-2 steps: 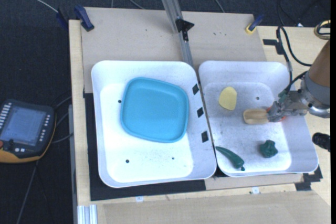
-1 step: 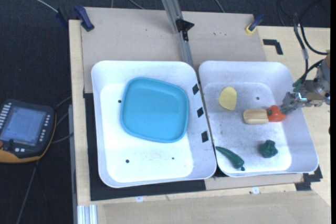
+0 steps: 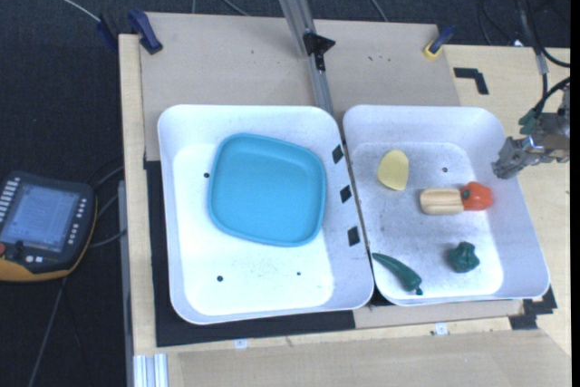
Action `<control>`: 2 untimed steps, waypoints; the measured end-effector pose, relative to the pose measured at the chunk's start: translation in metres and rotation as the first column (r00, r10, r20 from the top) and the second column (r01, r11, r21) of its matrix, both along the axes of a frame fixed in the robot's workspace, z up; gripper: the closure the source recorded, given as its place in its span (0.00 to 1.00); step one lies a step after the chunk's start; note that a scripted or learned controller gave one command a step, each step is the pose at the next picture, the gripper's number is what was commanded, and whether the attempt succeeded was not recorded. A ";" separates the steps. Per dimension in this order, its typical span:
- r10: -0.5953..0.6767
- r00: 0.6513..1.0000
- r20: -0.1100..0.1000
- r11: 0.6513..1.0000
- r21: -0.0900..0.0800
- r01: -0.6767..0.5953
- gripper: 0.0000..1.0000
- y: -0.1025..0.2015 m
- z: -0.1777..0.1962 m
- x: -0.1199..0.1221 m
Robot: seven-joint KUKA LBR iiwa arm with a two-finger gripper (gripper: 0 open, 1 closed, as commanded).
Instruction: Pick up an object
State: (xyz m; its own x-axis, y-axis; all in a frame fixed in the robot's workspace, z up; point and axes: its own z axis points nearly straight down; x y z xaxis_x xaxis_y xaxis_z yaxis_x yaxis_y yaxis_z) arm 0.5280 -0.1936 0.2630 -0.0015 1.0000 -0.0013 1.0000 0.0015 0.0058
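Your counter [image 3: 227, 59] is tan board on dark carpet [image 3: 54, 104] strewn with cables; claw [image 3: 509, 159] state cannot be told.

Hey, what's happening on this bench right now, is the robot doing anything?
The gripper sits at the right bin's right rim, above the wall, and holds nothing. Four things lie in that bin: a yellow piece, a tan and red toy, a dark green chunk and a green pepper at the near edge. A blue plate lies in the left bin. No pick has happened yet.
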 end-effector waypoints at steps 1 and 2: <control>0.003 1.000 -0.005 1.000 0.002 -0.003 1.00 0.047 -0.006 0.017; 0.003 1.000 -0.006 1.000 0.002 -0.003 1.00 0.095 -0.019 0.027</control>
State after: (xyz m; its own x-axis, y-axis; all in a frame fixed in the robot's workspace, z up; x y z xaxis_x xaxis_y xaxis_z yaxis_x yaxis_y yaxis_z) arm 0.5550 -0.0986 0.2445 -0.0044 1.0000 0.0010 1.0000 0.0044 -0.0003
